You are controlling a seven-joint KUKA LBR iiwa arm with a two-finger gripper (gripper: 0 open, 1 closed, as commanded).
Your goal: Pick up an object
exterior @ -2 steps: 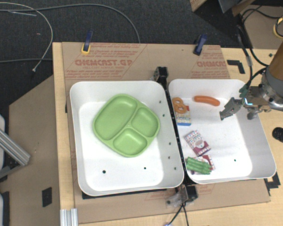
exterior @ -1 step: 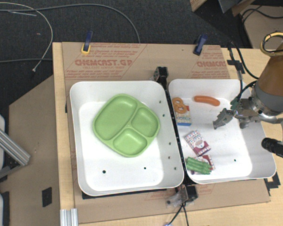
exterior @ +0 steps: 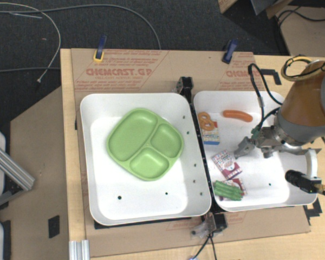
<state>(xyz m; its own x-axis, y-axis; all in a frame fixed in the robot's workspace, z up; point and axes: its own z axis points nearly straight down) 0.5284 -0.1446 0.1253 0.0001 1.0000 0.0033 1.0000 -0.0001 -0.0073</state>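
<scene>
Approach is the step we judge in hand: the gripper (exterior: 244, 147) hangs with fingers spread and empty over the right bin (exterior: 271, 191), the red-and-white packet (exterior: 226, 164) just below-left, needing a descent.

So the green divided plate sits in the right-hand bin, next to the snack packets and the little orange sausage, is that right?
Not quite. The camera view shows the green divided plate alone in the left bin. The snack packets and the orange sausage lie in the right bin.
</scene>
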